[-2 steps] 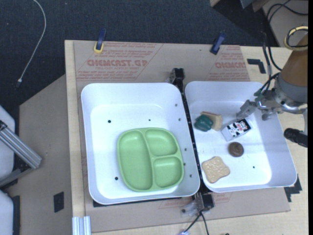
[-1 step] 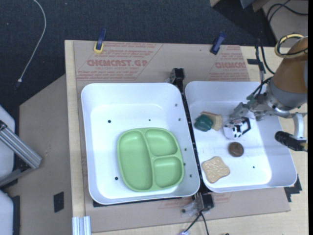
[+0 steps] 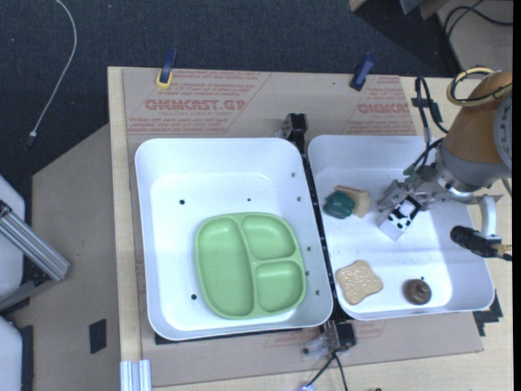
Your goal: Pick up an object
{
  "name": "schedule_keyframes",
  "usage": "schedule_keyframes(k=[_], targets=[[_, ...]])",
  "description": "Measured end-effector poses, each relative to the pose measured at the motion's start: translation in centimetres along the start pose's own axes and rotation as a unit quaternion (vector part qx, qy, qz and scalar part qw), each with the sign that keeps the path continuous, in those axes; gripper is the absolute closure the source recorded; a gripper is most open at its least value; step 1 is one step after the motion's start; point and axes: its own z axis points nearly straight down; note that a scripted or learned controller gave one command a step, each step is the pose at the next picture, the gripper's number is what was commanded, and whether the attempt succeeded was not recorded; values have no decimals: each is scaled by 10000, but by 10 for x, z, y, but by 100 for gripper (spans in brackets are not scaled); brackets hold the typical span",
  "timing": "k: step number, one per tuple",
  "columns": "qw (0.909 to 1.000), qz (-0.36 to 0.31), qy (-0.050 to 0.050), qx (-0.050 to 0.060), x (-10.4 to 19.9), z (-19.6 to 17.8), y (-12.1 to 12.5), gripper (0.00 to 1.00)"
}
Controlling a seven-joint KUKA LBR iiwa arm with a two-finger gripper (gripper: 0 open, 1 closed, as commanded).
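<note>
My gripper (image 3: 404, 206) hangs low over the middle of the right bin (image 3: 464, 304), reaching in from the right, and looks open. A small white block with black marks (image 3: 398, 220) lies right at its tips, on the bin floor. To the left of it sits a green and tan piece (image 3: 345, 202). A tan, speckled cracker-like piece (image 3: 358, 281) lies near the bin's front wall. A small brown round piece (image 3: 419, 291) rests at the front right.
The left bin (image 3: 163, 177) holds a green divided plate (image 3: 248, 264) in its front half. A black clamp (image 3: 295, 125) sits at the back between the bins. The arm's grey and orange body (image 3: 476, 141) covers the right bin's back right corner.
</note>
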Motion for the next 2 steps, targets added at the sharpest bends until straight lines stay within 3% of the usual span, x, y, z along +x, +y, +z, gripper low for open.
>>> schedule_keyframes(k=[1,2], targets=[[10000,-2,-10,-33,-1,-13,2,100],[10000,1,-9,-27,-7,-63,11,100]])
